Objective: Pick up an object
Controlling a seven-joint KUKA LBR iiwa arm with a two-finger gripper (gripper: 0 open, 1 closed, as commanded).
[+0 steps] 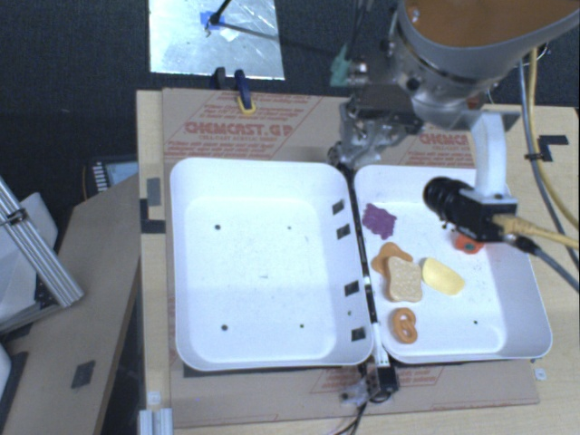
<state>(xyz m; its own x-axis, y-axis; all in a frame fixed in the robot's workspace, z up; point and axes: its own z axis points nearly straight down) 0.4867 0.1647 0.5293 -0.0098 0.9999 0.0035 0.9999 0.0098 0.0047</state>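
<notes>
Pre-grasp, as I read it. The arm (pixel 471 25) sits high over the far edge of the right bin (pixel 521 329), and the gripper (pixel 362 148) hangs near the far end of the divider between the two bins. Nothing is visibly held. I can't tell from this slanted view whether it's open or closed; the tool end is a dark cluster against the cardboard.

The candidates are all in the right bin, on its left half:
- purple piece (pixel 379 217), farthest back, closest to the gripper
- orange curved piece (pixel 391 256), just near of it
- tan bread-like slice (pixel 405 281), touching or overlapping the orange curved piece
- yellow piece (pixel 443 276), just right of the slice
- orange pretzel shape (pixel 403 325), nearest, on its own

There's also a small orange-red bit (pixel 468 242) beside a black cylindrical fitting (pixel 458 205) on the white bracket; I can't tell what it is.

The left bin (pixel 195 270) has no parts that I can see.

For the next move I'd go for the purple piece or the pretzel shape, since both stand apart from their neighbours. That needs a shift to the right and nearer, then a straight descent. All the pieces look flat and thin, so the tips must get close to the bin floor. The slice and curved piece together look risky for a double pick.
</notes>
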